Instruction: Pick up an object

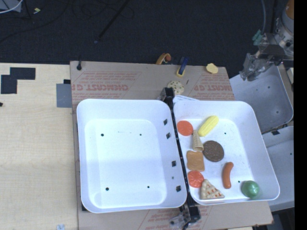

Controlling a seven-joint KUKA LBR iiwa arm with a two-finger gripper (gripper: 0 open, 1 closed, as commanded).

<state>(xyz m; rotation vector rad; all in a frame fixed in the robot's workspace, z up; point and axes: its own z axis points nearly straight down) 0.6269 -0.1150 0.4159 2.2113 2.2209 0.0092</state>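
A robot's gripper (pixel 250 70) hangs beyond the far right corner of the right bin (pixel 261 133), outside its rim and well apart from everything in it; whether it is spread or pressed together cannot be told from this view, and nothing shows in its grasp. By that measure the pick has not begun: every candidate lies untouched in the right bin, and the reach, descent, grip and lift all remain. Taking the brown disc (pixel 213 151) as the marker, the corn (pixel 208 125) lies just beyond it toward the far wall, the cone (pixel 197 140) touches or nearly touches its left edge, the toast (pixel 195 160) sits just left and nearer, the sausage (pixel 227 175) stands near it on the near right, and the green ball (pixel 250 189) rests farther off in the near right corner, close against the rim. Two red discs (pixel 185 127) flank the cluster far left and near left of the brown disc, and a pizza slice (pixel 210 190) lies by the near wall. The pile left of the brown disc is crowded and hugs the divider between the bins, leaving little room for fingers; the bare floor right of the disc looks open, so the sausage and the corn seem the easier approaches, while the ball's corner is tight
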